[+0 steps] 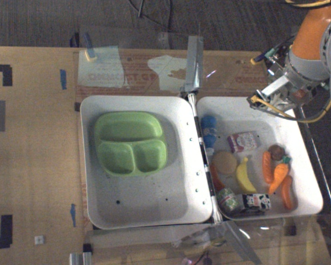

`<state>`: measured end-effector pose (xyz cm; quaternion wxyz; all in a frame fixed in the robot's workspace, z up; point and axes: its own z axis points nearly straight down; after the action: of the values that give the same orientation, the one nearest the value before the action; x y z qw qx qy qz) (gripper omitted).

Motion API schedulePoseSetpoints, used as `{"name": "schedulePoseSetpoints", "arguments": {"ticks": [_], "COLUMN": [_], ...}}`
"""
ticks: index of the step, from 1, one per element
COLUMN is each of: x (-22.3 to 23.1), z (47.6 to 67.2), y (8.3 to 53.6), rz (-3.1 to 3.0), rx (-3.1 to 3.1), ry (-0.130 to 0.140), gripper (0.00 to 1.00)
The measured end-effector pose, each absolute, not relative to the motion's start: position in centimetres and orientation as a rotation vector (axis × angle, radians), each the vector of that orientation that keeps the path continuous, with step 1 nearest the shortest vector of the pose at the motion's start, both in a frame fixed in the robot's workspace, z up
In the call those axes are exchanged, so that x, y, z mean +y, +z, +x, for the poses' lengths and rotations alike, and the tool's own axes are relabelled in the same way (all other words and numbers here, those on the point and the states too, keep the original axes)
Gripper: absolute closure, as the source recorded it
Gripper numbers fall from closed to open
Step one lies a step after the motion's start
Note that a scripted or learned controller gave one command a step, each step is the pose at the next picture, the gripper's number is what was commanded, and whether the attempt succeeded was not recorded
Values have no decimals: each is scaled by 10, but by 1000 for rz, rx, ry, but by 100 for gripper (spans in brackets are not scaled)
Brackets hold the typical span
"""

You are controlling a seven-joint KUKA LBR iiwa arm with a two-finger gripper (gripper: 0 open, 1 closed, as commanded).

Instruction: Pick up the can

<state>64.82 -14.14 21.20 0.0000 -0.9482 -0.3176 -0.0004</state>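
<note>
Near the right bin's point(311, 164) front-left corner, can point(227, 199), well apart from jaws of indiscernible state.

Soft, even overhead light, mild glare on the white bins point(94, 148) (slightly grainy, faint shadows).

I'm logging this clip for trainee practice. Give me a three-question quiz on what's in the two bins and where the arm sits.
1. True or false: the green tray lies in the left bin.
2. Which lies beside the can? A) milk carton B) blue bottle C) pink carton
3. Fill in: the gripper hovers over the right bin's far ____ corner.

Key: 1 true; 2 A; 3 right.
</note>
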Motion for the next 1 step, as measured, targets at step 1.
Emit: {"name": "schedulePoseSetpoints", "arguments": {"ticks": [1], "x": [-91], "z": [624], "y": [227], "rz": [-3115], "rx": [-383], "ry": [6], "gripper": [100]}}
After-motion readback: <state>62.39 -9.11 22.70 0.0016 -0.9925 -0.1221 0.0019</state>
